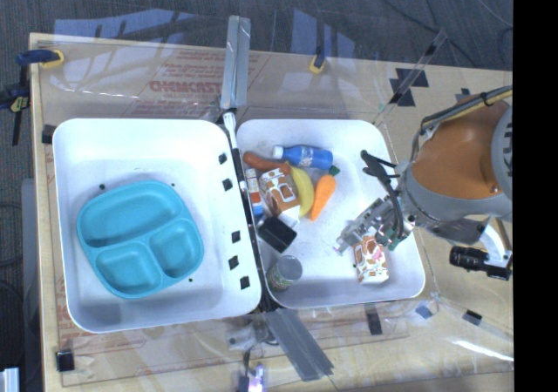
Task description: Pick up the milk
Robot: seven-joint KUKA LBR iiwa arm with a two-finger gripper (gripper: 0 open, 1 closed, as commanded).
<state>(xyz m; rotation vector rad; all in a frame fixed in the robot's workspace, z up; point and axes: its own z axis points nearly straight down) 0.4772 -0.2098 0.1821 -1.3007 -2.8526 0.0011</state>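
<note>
One small milk carton lies on its side in the right bin, at the near right corner and well apart from the clutter on the bin's left side. It is white with red and brown print, and its long axis runs roughly near to far. The end effector sits just on the far side of it, apparently touching or nearly touching the carton's far end; nothing shows between its parts, and whether they are spread or pressed together I cannot tell from this slanted view.

The carton looks light and boxy, likely a toy or an empty paperboard pack, so weight should be no trouble. Its faces appear smooth and probably a little slick, and thin walls could dent under a hard squeeze. The best hold, to my judgement, is across the narrow width near the middle of the body, on the two flat long faces, not at the folded top. The bin wall close on the right and near sides leaves little room, so an approach from above seems safer.

The other things, a banana, a carrot, a blue bottle, a black block and a can, lie to the left. The left bin holds a blue divided tray.
</note>
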